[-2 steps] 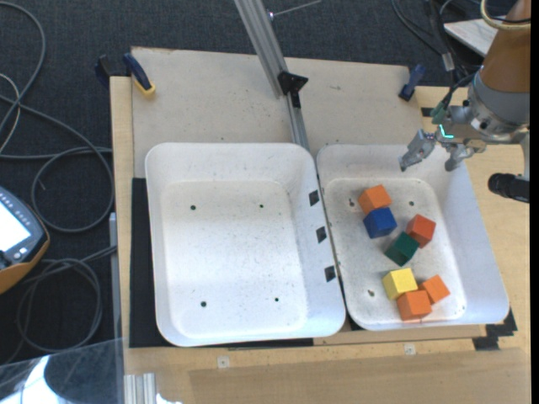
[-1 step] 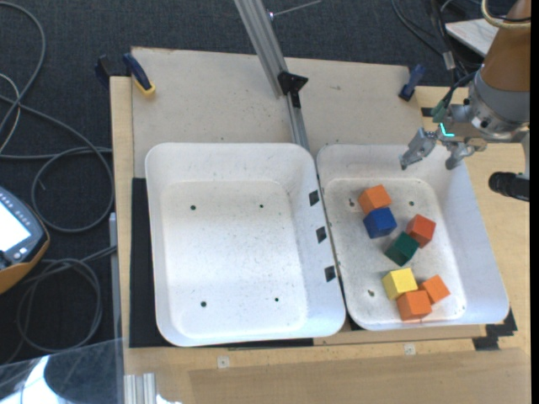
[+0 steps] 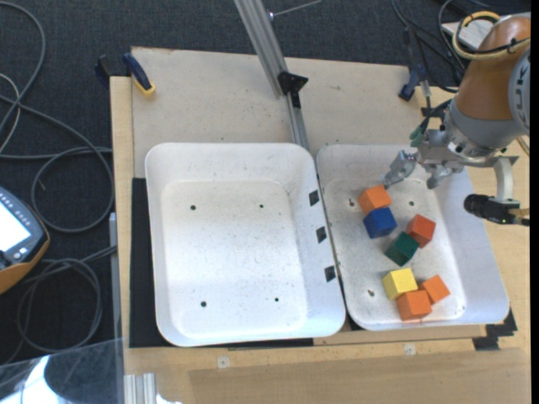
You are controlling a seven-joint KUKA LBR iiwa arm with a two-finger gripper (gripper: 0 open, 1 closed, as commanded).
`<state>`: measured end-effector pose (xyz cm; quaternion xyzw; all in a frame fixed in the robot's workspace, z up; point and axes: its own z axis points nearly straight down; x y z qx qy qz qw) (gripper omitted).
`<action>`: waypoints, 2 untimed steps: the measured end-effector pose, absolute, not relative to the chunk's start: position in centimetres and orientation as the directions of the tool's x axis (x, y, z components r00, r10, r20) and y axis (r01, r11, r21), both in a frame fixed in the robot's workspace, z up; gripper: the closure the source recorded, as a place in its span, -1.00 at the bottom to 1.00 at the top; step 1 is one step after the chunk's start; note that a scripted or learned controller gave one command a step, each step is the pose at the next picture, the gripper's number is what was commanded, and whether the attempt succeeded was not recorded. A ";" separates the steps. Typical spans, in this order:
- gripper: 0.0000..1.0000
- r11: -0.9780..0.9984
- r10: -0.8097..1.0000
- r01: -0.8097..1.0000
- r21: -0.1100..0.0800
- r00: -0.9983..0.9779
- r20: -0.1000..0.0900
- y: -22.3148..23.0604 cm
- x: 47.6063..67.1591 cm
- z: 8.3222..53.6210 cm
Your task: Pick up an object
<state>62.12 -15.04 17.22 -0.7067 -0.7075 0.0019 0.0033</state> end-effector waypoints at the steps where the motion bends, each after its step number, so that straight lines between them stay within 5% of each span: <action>1: -1.00 0.000 1.000 1.000 0.001 0.000 0.005 -14.6 62.5 11.4; 2: -1.00 0.002 1.000 1.000 0.008 -0.002 0.004 -14.5 63.0 10.8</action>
